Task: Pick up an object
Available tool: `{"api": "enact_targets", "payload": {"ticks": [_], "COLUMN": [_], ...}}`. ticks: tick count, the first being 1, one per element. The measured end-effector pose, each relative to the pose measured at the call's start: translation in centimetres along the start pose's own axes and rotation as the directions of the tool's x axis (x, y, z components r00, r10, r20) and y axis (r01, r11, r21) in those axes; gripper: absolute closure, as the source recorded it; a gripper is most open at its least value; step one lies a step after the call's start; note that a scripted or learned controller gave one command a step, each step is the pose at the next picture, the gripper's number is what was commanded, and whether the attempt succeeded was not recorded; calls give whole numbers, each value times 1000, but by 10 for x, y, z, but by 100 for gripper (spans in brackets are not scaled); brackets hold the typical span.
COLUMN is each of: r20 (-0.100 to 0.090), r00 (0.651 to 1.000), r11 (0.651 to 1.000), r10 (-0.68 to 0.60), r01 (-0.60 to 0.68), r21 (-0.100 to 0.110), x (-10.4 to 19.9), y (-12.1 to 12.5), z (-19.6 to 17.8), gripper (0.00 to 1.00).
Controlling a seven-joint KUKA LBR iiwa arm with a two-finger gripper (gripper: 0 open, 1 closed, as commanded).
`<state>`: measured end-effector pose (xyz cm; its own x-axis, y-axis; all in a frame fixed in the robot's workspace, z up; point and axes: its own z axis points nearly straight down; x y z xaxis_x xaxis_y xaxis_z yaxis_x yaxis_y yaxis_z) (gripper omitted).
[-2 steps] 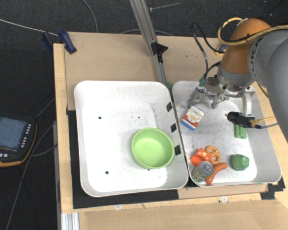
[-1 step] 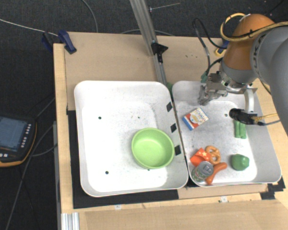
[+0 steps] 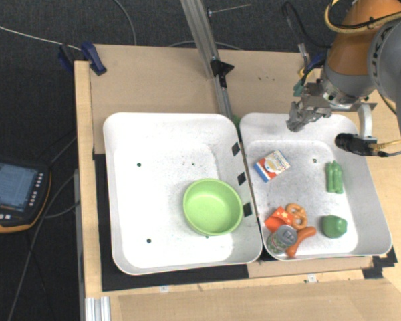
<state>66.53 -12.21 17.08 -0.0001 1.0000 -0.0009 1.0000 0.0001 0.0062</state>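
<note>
- Near edge of the right shallow white bin (image 3: 381,229): a cluster of small orange and grey toy pieces (image 3: 289,229) and a green rounded toy (image 3: 333,226) are lodged; all are judged untouched.
- Left shallow white bin (image 3: 123,179): a lime-green plastic bowl (image 3: 212,206) is seated near the dividing rim.
- Mid right bin: a green elongated toy (image 3: 333,177) and a small red, white and blue packet (image 3: 271,165) are recorded lying flat and apart.
- Far rim of right bin: the claw (image 3: 301,118) is held above the wooden surface (image 3: 160,79), carrying nothing; its opening cannot be told.
- Progress: nothing is lifted; selection, descent, closing and raising are all left.
</note>
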Motion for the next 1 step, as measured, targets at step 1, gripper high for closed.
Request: {"api": "enact_targets", "payload": {"ticks": [1], "r20": [0], "r00": [1000], "r11": [1000], "r10": [0], "r01": [0], "r21": [1], "x": [0], "y": [1], "z": [-44], "gripper": [100]}}
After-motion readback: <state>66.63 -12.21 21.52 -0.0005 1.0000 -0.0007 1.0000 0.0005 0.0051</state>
